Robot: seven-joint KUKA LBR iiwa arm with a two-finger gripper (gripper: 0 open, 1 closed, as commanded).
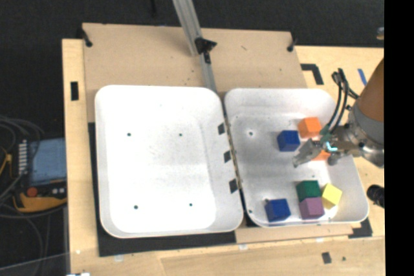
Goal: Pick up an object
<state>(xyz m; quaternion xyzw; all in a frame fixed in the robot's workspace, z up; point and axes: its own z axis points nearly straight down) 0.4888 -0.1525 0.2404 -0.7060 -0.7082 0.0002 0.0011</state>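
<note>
Black flooring surrounds my wooden bench point(162, 55), and on it sit the two white bins side by side; the right bin point(259, 113) is where everything is happening. Nearest my gripper point(315, 153) is the orange cube point(310, 127), sitting in the far right part of that bin, with what looks like a second scrap of orange showing just under the tool. I cannot tell from this slant whether that is the same cube or another piece, nor can I tell how far the gripper is parted or whether it has hold of anything (the tool body and its cables blur together there). Just beside the orange cube, toward the bin's middle, is a blue cube point(288, 140). My worry is that a descent between these two near neighbours lands a fingertip on top of one block instead of beside it, shoving it aside or wedging both together. Further out, along the near edge, sit a green cube point(308, 189), a purple cube point(312, 207) and a yellow cube point(332, 194) packed touching, with another blue cube point(277, 209) apart to their left; a sideways sweep could scatter that cluster. Left bin point(155, 158) plays no part.
</note>
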